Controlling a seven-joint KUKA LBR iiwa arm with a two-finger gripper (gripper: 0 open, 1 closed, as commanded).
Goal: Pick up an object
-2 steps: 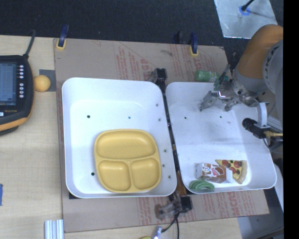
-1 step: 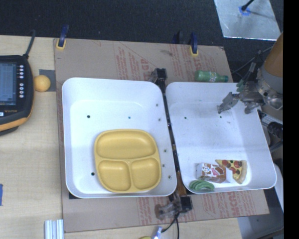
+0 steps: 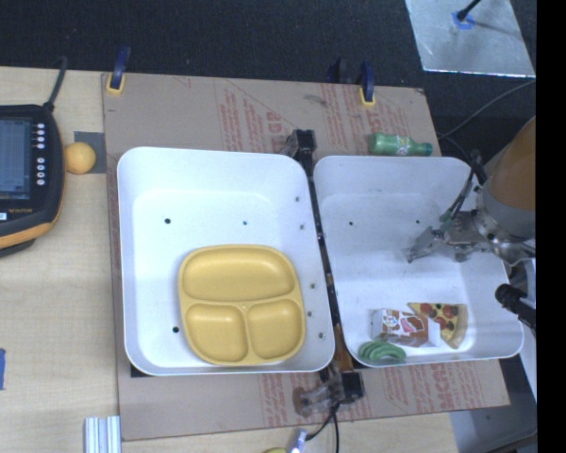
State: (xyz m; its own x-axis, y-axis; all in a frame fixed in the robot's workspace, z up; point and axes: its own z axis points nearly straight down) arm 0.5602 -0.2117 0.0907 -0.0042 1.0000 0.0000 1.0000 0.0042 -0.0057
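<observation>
The right bin (image 3: 358,206) holds a flat pizza-slice toy (image 3: 443,321), a small printed packet (image 3: 396,324) beside it and a green coiled piece (image 3: 383,352), all along its near edge. My gripper (image 3: 441,251) hangs over the right half of this bin, above and behind those items, not touching them. Its fingers are spread open with nothing between them. A yellow divided plate (image 3: 242,302) lies in the left bin (image 3: 160,196).
A green bottle (image 3: 401,144) lies on the cardboard behind the right bin. A teach pendant (image 3: 14,177) and an orange ball (image 3: 78,157) sit at the left. Blue clamps (image 3: 366,81) hold the cardboard's far edge.
</observation>
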